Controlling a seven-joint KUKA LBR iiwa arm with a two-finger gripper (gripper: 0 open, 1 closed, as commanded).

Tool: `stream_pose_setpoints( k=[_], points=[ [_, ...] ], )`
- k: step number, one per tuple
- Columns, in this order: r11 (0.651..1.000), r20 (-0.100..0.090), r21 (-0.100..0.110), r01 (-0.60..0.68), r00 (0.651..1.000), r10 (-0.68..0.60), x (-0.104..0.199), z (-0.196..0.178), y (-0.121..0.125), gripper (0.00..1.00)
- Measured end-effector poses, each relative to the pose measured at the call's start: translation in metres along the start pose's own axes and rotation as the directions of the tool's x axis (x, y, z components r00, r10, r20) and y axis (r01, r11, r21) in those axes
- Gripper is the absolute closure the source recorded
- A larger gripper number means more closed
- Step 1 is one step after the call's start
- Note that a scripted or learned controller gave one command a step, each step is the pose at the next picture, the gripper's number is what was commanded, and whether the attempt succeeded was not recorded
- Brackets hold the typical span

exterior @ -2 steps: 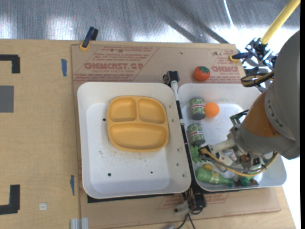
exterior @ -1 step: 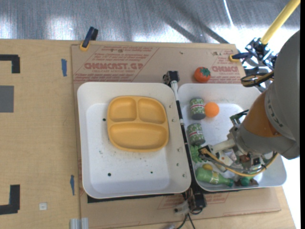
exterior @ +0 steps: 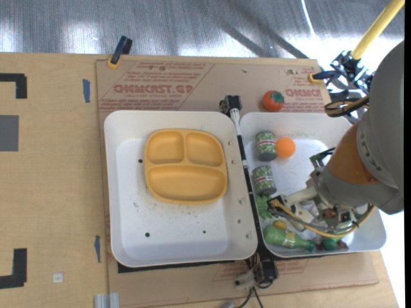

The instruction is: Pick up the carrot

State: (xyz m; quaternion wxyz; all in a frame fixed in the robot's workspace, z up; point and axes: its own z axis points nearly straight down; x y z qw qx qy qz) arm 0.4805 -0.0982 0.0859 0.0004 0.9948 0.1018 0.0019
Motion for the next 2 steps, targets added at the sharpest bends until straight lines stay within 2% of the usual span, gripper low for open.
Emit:
stream_pose_setpoints(
  k=[2],
  points=[
    [1.000,0.000,0.000,0.000,1.000,0.000,0.0000,0.0000,0.0000,0.00]
  ],
)
